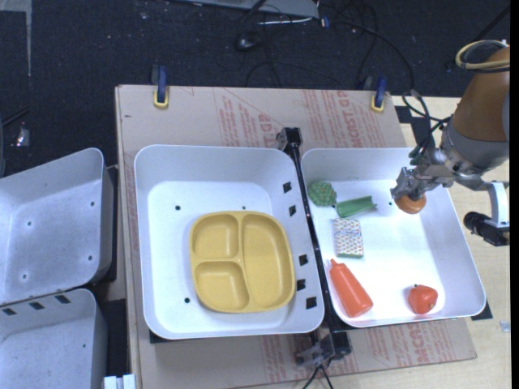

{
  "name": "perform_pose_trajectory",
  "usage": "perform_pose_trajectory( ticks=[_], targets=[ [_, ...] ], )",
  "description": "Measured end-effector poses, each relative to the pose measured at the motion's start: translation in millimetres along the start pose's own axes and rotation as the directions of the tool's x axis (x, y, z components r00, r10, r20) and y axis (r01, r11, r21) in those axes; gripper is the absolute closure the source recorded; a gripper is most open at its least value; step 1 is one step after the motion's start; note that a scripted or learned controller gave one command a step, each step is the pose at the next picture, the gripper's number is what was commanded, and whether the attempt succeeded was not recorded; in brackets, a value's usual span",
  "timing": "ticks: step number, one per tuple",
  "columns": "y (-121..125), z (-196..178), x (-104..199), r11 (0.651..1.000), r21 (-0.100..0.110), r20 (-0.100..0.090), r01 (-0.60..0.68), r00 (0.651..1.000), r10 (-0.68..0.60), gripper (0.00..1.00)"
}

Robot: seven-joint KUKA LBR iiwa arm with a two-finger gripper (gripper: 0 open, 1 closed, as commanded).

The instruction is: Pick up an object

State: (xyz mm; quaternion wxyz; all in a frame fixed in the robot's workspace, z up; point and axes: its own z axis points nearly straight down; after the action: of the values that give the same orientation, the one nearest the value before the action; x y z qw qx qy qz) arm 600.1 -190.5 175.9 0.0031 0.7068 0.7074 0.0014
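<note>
My gripper (pixel 409 193) reaches in from the right over the upper right part of the right bin (pixel 454 241). A small round orange object (pixel 411 205) sits between its fingertips, and the gripper is shut on it. Other items lie on the right bin's floor: a green knobbly piece (pixel 322 192), a green stick (pixel 355 207), a speckled rectangular block (pixel 348 237), an orange-red bottle shape (pixel 350 289) and a small red fruit (pixel 422 298).
The left bin (pixel 162 217) holds a yellow divided plate (pixel 242 261). A black divider (pixel 308 225) runs between the two bins. Spare white bins (pixel 49 217) sit off the bench at the left. Yellow clamps (pixel 160 96) hold the board's back edge.
</note>
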Motion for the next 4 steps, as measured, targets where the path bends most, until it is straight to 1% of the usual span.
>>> perform_pose_trajectory(
  ticks=[1,2,3,4],
  targets=[
    [3.5,-43.5,1.7,1.000,0.000,0.000,0.002,1.000,-0.002,1.00],
    [4.8,-72.0,1.7,1.000,0.002,-0.001,0.002,1.000,-0.002,1.00],
    [11.7,-63.7,55.5,1.000,0.006,-0.004,0.007,1.000,-0.007,1.00],
    [-1.8,-65.9,109.7,1.000,0.008,-0.004,0.007,1.000,-0.007,1.00]
  ],
)
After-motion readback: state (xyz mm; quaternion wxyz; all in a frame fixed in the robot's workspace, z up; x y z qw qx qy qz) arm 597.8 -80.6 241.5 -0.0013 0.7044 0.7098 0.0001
